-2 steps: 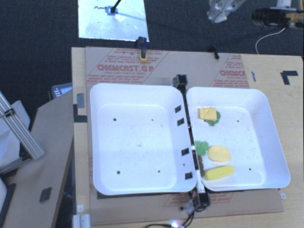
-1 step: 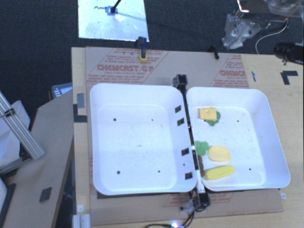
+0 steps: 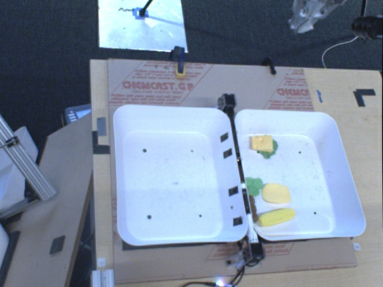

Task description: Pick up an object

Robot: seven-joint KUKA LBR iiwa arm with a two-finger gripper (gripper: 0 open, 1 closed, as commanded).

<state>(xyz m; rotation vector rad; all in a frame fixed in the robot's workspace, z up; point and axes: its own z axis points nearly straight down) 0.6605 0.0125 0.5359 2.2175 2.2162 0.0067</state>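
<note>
The right bin (image 3: 335, 160) holds several small items near its left wall. A yellow square block (image 3: 261, 142) lies on a small green piece (image 3: 268, 153). Farther forward are a green lump (image 3: 254, 186), a pale yellow oval (image 3: 276, 193) and a yellow banana-shaped piece (image 3: 276, 217). My gripper (image 3: 307, 12) hangs at the top right of the camera view, beyond the bench's far edge and well away from the bin and everything in it. Nothing is visibly held.
The left bin (image 3: 173, 172) sits beside the right one, joined by a black-clipped divider (image 3: 236, 166). A shiny metal plate (image 3: 142, 17) lies on the dark floor at the top left. A white cable (image 3: 335, 48) loops near the gripper. An aluminium strut (image 3: 24, 166) stands at the left.
</note>
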